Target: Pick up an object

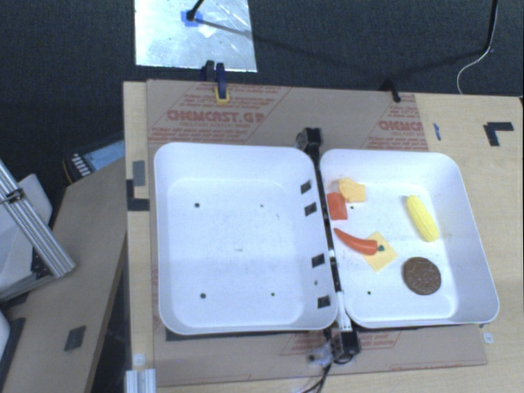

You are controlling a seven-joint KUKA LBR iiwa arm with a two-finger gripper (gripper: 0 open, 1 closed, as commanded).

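I see no gripper on my feed, so I cannot tell its state. In the right bin point(471, 219), the corn cob point(422, 217) sits nearest its far wall, brown patty point(422, 275) just below, chili point(357, 240) toward the divider

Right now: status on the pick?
Nothing picked. Corn cob, brown patty, red chili and cheese slice lie in right bin. Chili overlaps cheese.

The flat yellow cheese-like square point(380, 255) in the right-hand shallow white bin point(471, 219) lies partly hidden under the red chilli-shaped piece point(356, 241). Far left of that bin, a ribbed silver metal bar point(33, 228) is cut off by the picture's edge.
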